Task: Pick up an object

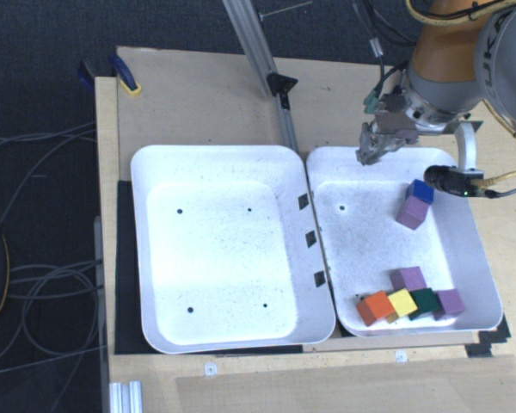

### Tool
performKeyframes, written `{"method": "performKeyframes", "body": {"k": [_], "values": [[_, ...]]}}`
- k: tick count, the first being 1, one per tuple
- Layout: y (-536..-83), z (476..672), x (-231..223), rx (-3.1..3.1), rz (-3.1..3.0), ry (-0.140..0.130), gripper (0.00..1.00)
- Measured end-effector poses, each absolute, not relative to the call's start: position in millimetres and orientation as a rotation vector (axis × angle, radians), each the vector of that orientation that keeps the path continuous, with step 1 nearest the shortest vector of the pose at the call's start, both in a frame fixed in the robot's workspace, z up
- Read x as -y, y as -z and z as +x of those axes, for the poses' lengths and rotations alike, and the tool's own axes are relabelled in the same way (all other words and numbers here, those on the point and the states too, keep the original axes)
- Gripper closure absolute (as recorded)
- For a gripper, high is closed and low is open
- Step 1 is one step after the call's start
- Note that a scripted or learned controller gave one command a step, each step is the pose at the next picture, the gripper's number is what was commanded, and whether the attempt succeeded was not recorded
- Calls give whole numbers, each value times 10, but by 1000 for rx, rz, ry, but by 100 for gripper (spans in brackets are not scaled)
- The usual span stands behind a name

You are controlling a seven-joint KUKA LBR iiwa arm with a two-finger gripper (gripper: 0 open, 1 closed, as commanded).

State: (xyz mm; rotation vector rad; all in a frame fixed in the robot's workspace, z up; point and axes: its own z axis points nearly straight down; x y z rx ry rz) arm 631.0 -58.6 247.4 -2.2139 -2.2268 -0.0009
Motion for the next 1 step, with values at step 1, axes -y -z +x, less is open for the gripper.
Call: {"method": "performKeyframes", "body": {"k": [1], "values": [[-2360,6386,66,2226,-2213,1,100]]}}
